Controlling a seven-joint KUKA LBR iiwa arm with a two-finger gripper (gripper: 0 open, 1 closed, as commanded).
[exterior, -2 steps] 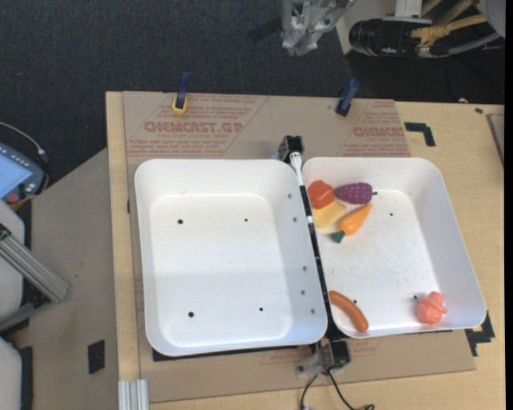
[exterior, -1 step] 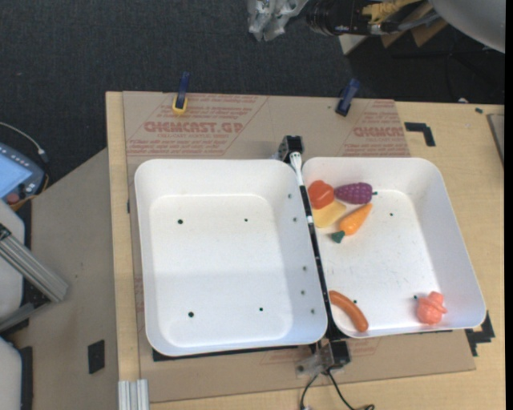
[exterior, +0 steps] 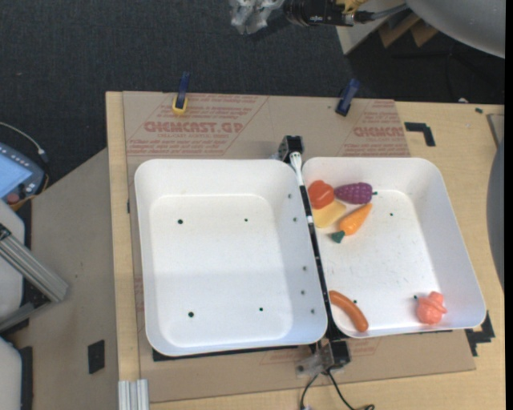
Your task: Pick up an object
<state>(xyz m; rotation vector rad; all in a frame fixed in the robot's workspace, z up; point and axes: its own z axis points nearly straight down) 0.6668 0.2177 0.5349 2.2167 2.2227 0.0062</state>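
Desk (exterior: 240, 120): cardboard-covered, two white bins carried.
Right bin (exterior: 449, 216): carrot (exterior: 353, 221), orange with green tip, lying by purple grapes (exterior: 353, 192).
End effector (exterior: 255, 14): at top edge; finger state cannot be told.

The gripper (exterior: 255, 14) hangs at the top edge of the camera view, well above the left bin's (exterior: 144, 240) far rim and clear of both bins. Its metal tip is blurred. The arm (exterior: 465, 20) shows as a grey mass in the top right corner.
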